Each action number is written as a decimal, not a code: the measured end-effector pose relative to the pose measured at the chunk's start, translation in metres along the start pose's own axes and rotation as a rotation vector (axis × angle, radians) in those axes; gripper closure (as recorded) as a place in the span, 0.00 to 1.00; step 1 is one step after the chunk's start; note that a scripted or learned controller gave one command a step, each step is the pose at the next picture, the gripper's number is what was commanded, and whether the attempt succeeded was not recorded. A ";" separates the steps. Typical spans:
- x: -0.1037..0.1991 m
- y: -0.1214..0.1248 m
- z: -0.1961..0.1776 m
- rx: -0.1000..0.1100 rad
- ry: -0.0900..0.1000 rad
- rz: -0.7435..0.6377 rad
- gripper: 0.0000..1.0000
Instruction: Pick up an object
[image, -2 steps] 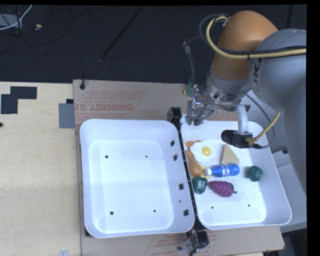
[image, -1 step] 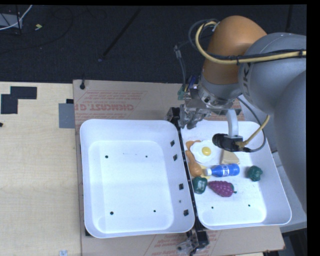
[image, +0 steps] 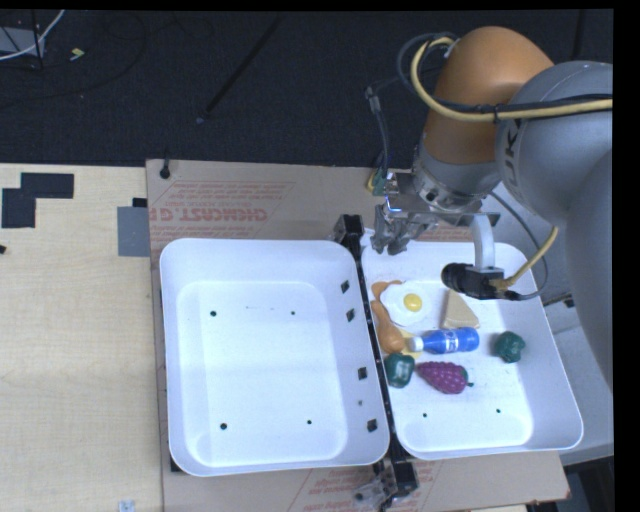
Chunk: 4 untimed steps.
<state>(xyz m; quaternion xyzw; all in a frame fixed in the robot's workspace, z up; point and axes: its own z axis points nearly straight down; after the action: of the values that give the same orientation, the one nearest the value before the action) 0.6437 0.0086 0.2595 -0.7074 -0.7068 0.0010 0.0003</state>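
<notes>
From the camera above, the right-hand shallow white plastic bin (image: 560, 420) held a cluster of small toy foods near its far left corner: a flat white fried egg with a yellow yolk (image: 405, 304), an orange carrot-like stick (image: 386, 326), a tan cheese wedge (image: 460, 311), a blue and white bottle (image: 446, 342), a purple grape bunch (image: 443, 376) and two dark green lumps (image: 399, 370) (image: 510, 346). All looked light, stiff and smooth plastic, likely slippery. The bottle seemed the easiest to take, pinched across its round body. The tool (image: 392, 238) hung over the bin's far left corner, apart from the toys, with the egg nearest. Whether it was spread or closed could not be told; nothing showed in its grip.
</notes>
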 end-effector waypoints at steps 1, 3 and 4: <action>0.014 0.000 0.020 0.003 0.000 -0.002 1.00; -0.008 0.000 -0.057 0.002 -0.001 0.003 1.00; -0.002 -0.001 -0.028 0.004 0.000 -0.001 1.00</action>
<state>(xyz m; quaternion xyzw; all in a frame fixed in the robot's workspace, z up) 0.6433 0.0063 0.2870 -0.7070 -0.7072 0.0024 0.0017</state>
